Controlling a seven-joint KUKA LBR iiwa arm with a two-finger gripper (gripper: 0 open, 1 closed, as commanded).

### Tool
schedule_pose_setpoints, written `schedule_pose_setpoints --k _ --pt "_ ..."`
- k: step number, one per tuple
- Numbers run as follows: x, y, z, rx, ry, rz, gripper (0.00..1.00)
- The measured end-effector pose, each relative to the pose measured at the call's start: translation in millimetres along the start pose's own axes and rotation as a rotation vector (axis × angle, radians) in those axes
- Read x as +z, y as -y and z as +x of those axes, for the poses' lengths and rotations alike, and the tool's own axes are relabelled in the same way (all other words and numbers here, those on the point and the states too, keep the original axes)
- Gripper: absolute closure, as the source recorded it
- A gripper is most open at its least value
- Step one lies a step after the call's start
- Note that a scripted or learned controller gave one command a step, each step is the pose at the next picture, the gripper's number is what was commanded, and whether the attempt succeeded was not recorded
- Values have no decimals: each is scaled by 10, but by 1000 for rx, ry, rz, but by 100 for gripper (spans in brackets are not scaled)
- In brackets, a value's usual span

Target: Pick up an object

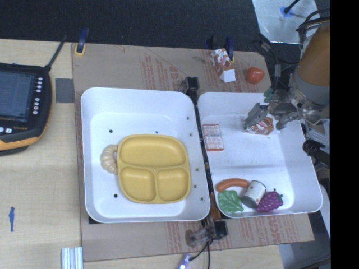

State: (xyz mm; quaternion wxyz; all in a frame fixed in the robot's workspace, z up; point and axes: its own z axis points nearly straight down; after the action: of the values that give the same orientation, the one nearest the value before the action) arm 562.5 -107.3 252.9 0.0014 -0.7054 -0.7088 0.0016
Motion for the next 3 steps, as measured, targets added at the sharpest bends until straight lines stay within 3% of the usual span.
schedule_pose_setpoints --k 1,2,3 --pt "519 -453 -593 1 2 0 0" --pt "1181 -846 -874 -1 2 0 0" --pt "1442 -944 -945 0 4 -11 0"
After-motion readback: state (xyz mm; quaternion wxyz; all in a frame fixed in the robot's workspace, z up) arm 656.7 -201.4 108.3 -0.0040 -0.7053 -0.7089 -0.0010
